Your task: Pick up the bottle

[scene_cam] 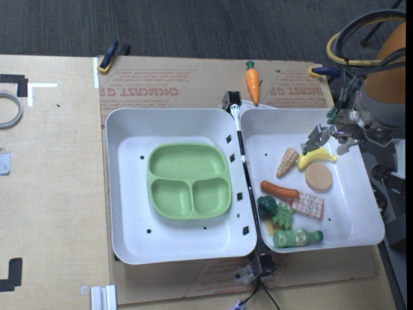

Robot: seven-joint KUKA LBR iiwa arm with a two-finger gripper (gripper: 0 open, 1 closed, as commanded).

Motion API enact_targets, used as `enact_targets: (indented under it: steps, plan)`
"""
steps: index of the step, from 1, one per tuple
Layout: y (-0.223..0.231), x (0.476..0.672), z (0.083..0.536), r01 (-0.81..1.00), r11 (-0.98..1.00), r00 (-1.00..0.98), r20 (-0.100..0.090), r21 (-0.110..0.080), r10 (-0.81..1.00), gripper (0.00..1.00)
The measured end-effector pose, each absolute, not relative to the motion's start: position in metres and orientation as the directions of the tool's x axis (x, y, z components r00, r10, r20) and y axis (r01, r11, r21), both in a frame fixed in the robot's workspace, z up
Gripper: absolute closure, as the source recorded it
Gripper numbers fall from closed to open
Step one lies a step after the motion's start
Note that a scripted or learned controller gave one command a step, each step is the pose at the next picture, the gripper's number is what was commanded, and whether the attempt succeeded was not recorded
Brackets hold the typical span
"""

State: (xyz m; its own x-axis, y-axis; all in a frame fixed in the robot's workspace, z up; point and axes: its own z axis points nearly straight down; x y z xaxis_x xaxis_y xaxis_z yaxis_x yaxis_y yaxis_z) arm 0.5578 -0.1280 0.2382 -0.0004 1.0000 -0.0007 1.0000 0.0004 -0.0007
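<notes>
We see the small green plastic bottle [297, 238] lying on its side near the front wall of the right white bin [361, 234], its cap pointing right. The two-finger gripper [324, 136] hovers well apart, toward the bin's back; whether it is wide or narrow we cannot tell.

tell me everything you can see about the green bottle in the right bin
The bottle is small, green and looks like plastic, with a lighter label band around its middle and a green cap pointing to the view's right. It lies on its side near the front edge of the right bin, just below the broccoli, close to or touching it. The gripper is well away from it, up by the banana.
</notes>
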Motion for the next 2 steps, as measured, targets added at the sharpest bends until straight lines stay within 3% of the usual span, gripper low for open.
enact_targets:
  steps: [1, 2]
  plan:
    - [-0.128, 0.558, 0.248, 1.0, 0.0, 0.0, -0.002, 0.0, 1.0, 1.0]
    - [-0.055, 0.494, 0.265, 0.999, -0.051, 0.051, -0.001, -0.002, 0.999, 1.0]
